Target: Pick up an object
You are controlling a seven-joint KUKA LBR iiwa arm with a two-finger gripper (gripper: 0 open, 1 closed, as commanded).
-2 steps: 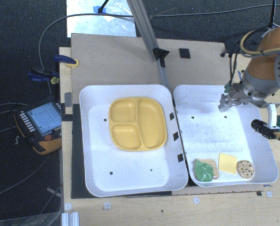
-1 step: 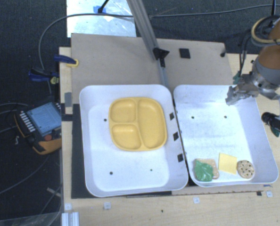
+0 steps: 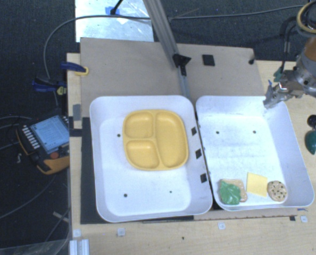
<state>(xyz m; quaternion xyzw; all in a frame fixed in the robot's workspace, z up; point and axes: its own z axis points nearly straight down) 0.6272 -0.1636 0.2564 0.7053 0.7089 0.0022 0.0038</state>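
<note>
Up right, hand [image 3: 272, 98] over right bin [image 3: 243, 142].

One camera, high above bench [image 3: 147, 68], looks down at slant on both white bins [image 3: 102, 158], far off.

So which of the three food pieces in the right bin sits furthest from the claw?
The green-topped toast, leftmost in the row; the yellow cheese slice and round cookie lie further right, under the claw.

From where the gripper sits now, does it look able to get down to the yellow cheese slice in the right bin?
Probably yes. The gripper hovers at the right bin's far right corner, and bare bin floor lies between it and the cheese slice. The cookie and green-topped toast flank it closely, though.
</note>
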